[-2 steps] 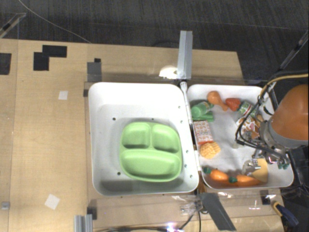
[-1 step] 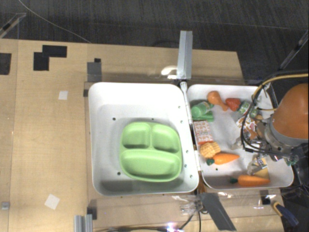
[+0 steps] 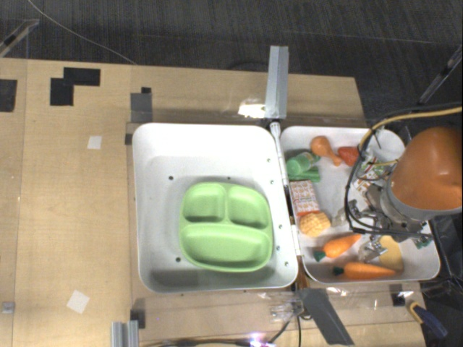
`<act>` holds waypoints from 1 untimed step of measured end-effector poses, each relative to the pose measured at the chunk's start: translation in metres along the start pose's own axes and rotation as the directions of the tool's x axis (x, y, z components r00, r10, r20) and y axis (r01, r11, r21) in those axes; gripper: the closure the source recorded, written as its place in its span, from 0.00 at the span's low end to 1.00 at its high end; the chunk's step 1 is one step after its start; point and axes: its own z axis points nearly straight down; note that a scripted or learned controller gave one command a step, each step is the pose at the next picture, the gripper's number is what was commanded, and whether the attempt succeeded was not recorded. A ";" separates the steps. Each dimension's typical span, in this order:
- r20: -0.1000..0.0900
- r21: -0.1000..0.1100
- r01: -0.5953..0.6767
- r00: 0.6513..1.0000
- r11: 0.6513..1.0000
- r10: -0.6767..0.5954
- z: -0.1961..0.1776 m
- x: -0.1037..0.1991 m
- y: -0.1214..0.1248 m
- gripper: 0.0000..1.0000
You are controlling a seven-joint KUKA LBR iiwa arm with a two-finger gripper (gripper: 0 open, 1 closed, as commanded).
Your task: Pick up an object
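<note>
The right bin [image 3: 323,274] holds several toy foods. An orange drumstick-like piece [image 3: 325,148] and a red piece [image 3: 349,154] lie at the back, with a green item [image 3: 302,167] beside them. A printed packet [image 3: 303,194] and a yellow-orange round fruit [image 3: 313,223] lie along the left wall. Two carrots [image 3: 338,246] [image 3: 364,270] and a pale yellow piece [image 3: 392,252] rest near the front. My gripper [image 3: 374,246] hangs low over the front right of this bin, under the orange wrist band [image 3: 431,170]. Its tip sits between the carrots and the yellow piece.
The left bin [image 3: 155,194] holds a green divided plate [image 3: 226,226]. A metal post [image 3: 277,82] stands behind the seam between the bins. Cables [image 3: 362,186] loop off the wrist over the right bin. Wooden bench surface extends to the left.
</note>
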 end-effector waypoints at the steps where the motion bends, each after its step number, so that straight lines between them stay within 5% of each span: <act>1: -0.001 -0.008 0.278 0.961 0.961 -0.278 0.001 -0.009 -0.019 0.00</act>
